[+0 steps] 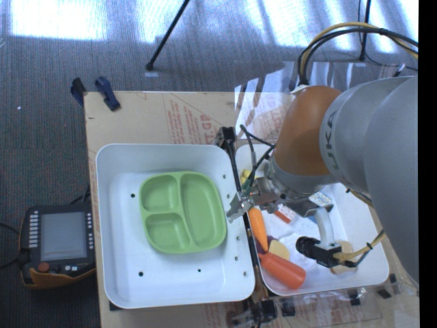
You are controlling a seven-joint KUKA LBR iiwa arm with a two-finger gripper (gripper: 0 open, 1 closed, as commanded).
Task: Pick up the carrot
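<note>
The hand (246,202) hangs low over the left edge of the right bin (372,248), close to the wall it shares with the left bin (123,265); how wide it stands cannot be told from this angle. Just below it lies the carrot (258,229), a slim orange taper stretched along that left wall, its upper end close under the hand and its lower end pointing toward the near rim. Whether the hand touches it is unclear. Beside the carrot's lower end sit a small purple piece (272,240) and a pale slice (279,250), and nearer the rim a thicker orange-red piece (283,270) lies at a slant. The arm (369,135) comes in from the right, bulky and grey, its orange band bent down over the bin and hiding much of it. The left bin holds a green divided plate (183,212). Both bins rest on a brown tabletop (157,118) with two blue clamps (106,93) at its far left corner. On the grey carpet (41,149) at left lies a teach pendant (60,243).
</note>
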